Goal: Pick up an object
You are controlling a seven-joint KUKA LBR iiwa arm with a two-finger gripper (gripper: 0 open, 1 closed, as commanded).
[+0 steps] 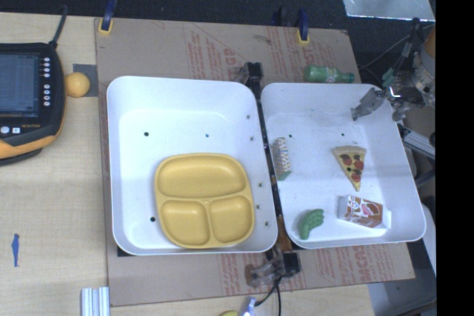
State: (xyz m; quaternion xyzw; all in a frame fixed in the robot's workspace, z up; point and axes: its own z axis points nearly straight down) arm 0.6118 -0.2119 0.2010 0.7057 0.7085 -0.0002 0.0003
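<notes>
My gripper (381, 108) hangs over the far right corner of the right bin (311, 107), open, with nothing between its fingers. Below it in that bin lie a toy pizza slice (350, 163), a small red-and-white carton (363, 211), a green pickle-shaped toy (310, 223) and a striped oblong piece (281, 157) against the left wall. A yellow divided plate (205, 200) lies in the left bin (148, 115). The gripper is above and to the right of the pizza slice, apart from it.
A green toy bottle (328, 75) lies on the cardboard just beyond the right bin. A yellow ball (76, 83) and a teach pendant (26, 100) sit at the far left of the bench. Clamps hold the cardboard's far edge.
</notes>
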